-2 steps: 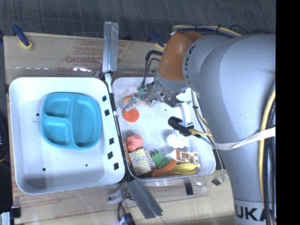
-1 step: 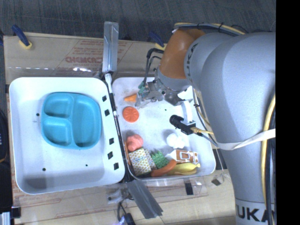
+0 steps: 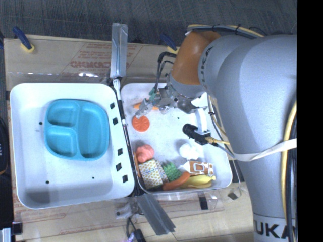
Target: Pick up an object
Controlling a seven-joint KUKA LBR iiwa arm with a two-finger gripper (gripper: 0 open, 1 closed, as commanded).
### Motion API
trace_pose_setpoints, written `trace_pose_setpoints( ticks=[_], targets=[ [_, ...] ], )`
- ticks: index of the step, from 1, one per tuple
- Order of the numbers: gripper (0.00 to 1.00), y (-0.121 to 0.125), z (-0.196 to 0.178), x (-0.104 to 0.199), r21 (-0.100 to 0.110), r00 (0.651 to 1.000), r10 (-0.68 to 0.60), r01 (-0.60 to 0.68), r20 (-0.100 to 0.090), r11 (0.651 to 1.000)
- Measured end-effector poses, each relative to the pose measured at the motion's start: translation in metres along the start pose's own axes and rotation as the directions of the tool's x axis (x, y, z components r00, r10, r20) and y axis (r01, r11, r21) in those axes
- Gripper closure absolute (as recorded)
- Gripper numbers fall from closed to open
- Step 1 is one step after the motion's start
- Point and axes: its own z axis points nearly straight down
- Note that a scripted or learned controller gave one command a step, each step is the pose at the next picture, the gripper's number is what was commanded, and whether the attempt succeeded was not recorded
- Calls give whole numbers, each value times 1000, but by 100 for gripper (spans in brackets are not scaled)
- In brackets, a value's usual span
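1. The pincer is low in the far left corner of the right bin. Its tip is a blurred tangle of small metal parts, and one cannot tell if it is spread or pressed together, or if something is in it.
2. The grey arm covers the right wall of this bin.
3. A small orange piece lies just beside the pincer and is too small to name.
4. A flat, round orange disc lies near the pincer, apart from it, on the bare bin floor.
5. Along the near wall the things are crowded and partly overlap:
   - a pink lump that looks soft
   - a patterned packet
   - a bumpy green piece
   - a long carrot shape
   - a yellow banana shape
   - a printed carton
   - a white rounded thing
6. The left bin holds a smooth blue tray with three compartments.
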Motion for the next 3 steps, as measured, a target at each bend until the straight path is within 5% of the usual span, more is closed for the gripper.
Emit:
trace_pose_setpoints(
  ticks=[1,2,3],
  targets=[
    [0,-29,21,-1,1,986,-165,165,0,986],
    [100,-28,10,-1,0,986,-167,167,0,986],
    [100,-5,-81,34,-4,980,197,-197,1,980]
  ],
)
